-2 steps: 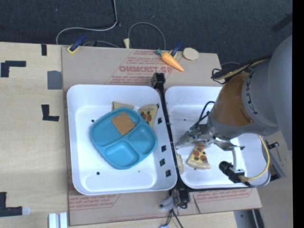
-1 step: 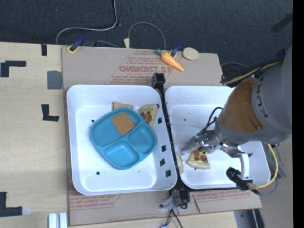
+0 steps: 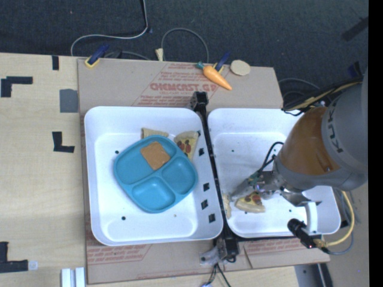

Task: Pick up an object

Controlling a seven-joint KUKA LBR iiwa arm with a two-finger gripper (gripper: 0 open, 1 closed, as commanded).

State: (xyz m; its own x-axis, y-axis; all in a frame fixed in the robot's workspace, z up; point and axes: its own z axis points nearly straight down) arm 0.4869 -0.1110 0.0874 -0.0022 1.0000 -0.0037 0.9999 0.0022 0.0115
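On the bench, two white bins sit side by side. The left bin (image 3: 99, 160) bears a blue divided plate (image 3: 157, 175) with a brown toast-like slab (image 3: 156, 155) in its upper compartment, and a pizza-slice toy (image 3: 188, 142) lies beside the plate's upper right edge. The grey arm (image 3: 326, 145) hangs low over the right bin (image 3: 239, 127), its gripper (image 3: 258, 187) just above a second pizza-slice toy (image 3: 250, 204) near the bin's lower left corner. Whether the pincer is wide or closed I cannot tell; it is too cluttered there. The slice looks like light, stiff plastic, flat and probably slick, so a hold across its narrower width near the crust seems the safest bet. Beyond the bins lies a toy carrot (image 3: 216, 78).
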